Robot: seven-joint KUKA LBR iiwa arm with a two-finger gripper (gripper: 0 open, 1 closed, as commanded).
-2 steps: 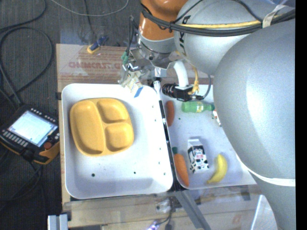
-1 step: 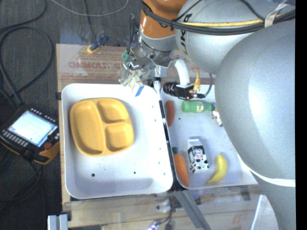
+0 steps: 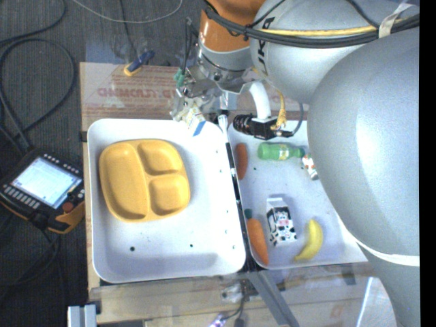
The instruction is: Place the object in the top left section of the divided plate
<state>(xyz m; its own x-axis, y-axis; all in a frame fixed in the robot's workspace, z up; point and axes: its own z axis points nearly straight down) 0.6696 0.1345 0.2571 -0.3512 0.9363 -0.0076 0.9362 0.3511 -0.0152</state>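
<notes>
The yellow divided plate [image 3: 143, 179] lies in the left bin [image 3: 163, 264], toward its left side, with three sections that hold nothing. My gripper [image 3: 193, 114] hangs over the far right corner of that bin, beyond and to the right of the plate. A small blue and white bit [image 3: 198, 127] shows just under the gripper; I cannot tell whether it is an object or part of the tool. Loose objects lie in the right bin [image 3: 300, 189]: a brown sausage [image 3: 240, 161], a green bottle [image 3: 279, 152], a milk carton [image 3: 280, 225], a banana [image 3: 311, 240] and a carrot [image 3: 257, 240].
The arm's large grey body covers the right side of the view and part of the right bin. The ridge where the two bins meet [image 3: 234, 182] runs between plate and objects. A teach pendant [image 3: 44, 189] lies on the floor at the left.
</notes>
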